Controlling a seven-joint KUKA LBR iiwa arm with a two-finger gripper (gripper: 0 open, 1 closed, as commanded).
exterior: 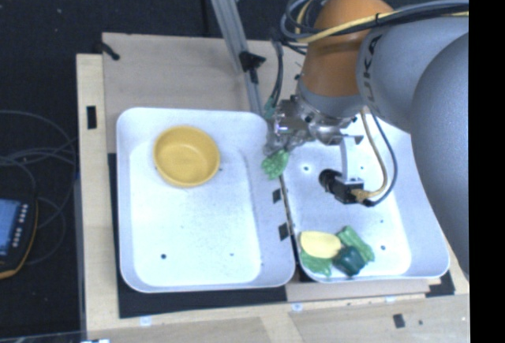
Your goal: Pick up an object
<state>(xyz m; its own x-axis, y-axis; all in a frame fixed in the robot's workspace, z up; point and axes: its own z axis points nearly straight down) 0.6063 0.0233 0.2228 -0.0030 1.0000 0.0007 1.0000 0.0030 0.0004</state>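
Note:
My gripper (pixel 279 146) hangs over the seam between the two bins, under the orange-banded wrist (pixel 341 50). A small light green object (pixel 274 165) sits pinched between its fingertips and dangles just above the inner rim of the left bin (pixel 197 255). A yellow bowl (pixel 186 155) rests upright in the far left part of the left bin. At the near edge of the right bin (pixel 394 247) lie a yellow piece (pixel 317 243), a green piece (pixel 353 238) and a dark teal piece (pixel 349 261), bunched together.
A slanted metal post (pixel 229 18) rises behind the bins, close to the gripper's left. A black cable fitting (pixel 339 185) hangs from the wrist over the right bin. The grey arm (pixel 418 73) covers the right bin's far side.

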